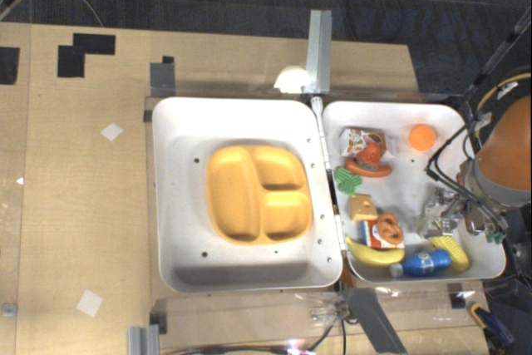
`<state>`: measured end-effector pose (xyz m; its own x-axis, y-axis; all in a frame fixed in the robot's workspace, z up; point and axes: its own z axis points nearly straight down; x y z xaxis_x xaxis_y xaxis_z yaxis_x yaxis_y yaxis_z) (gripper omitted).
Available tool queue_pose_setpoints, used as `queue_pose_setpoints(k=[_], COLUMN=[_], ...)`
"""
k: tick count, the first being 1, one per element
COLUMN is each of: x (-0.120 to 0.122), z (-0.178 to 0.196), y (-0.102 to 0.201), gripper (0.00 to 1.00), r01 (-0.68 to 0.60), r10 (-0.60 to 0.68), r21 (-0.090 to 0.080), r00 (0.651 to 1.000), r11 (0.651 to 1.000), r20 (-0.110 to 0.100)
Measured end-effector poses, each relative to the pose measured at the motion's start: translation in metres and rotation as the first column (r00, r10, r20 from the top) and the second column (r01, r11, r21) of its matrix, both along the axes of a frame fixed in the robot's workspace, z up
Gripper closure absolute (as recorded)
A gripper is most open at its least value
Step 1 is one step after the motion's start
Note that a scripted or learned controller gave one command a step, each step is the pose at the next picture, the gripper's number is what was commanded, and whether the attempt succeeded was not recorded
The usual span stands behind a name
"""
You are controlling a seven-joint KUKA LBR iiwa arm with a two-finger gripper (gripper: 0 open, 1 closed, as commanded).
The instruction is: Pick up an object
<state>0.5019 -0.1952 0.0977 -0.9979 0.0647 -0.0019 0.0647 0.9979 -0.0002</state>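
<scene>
The right white bin [399, 110] holds several small items. An orange ball [422, 137] lies at the back, with a red sausage [370, 170] and a printed packet [362, 140] to its left. Nearer the front are a green piece [345, 179], a tan block [362, 206], a pretzel [388, 226], a banana [372, 253], a blue bottle [426, 263] and a yellow corn cob [452, 250]. My gripper [443, 214] hangs low over the bin's right side, just above the corn cob and right of the pretzel. Nothing visibly sits in it.
The left white bin [179, 179] carries a yellow divided tray [256, 192]. A grey metal post [319, 50] stands behind the seam between the bins. Black cables [453, 150] loop from the arm's orange band [507, 150] over the right bin's far corner.
</scene>
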Motion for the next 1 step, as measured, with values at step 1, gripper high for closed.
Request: queue_pose_setpoints(k=[1], x=[-0.002], z=[0.0037], y=[0.0105], gripper=[1.0], r01=[0.691], r10=[-0.692], r21=[0.003], r00=[0.722], r11=[0.722], r20=[0.003])
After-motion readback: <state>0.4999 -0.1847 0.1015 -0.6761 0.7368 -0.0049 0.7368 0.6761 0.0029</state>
